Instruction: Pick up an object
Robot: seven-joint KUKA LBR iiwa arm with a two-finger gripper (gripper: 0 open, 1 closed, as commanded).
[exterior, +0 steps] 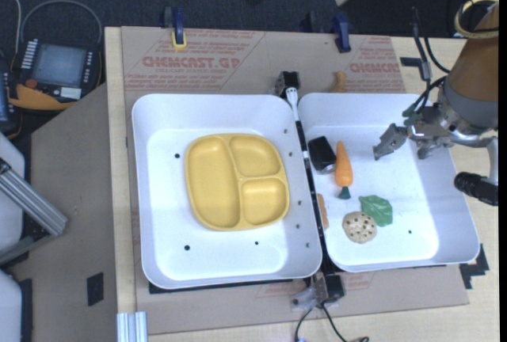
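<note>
camera view from above, slanted: the right bin [444,245] holds four loose things, one of each. one carrot [343,165] lies lengthwise near the bin's left wall, its green tip pointing toward the near edge. one small black block [321,152] sits just beside the carrot, against the wall between the bins. one green leafy piece [377,209] lies nearer the front, and one round speckled cookie [360,227] sits just beside it on its left.

the gripper [403,139] hangs over the far right part of this bin, well apart from all four things. its two grey fingers [387,144] are spread and nothing is between them. the grey arm with its orange band [478,67] comes in from the right.

the left bin [154,174] holds one yellow tray [236,180] with three compartments, lying about in the middle.

both white bins rest side by side on a brown board [238,47] with red print, held by two blue clamps [177,24] at its far edge. one handheld screen unit [57,67] lies on the dark floor to the left.
</note>
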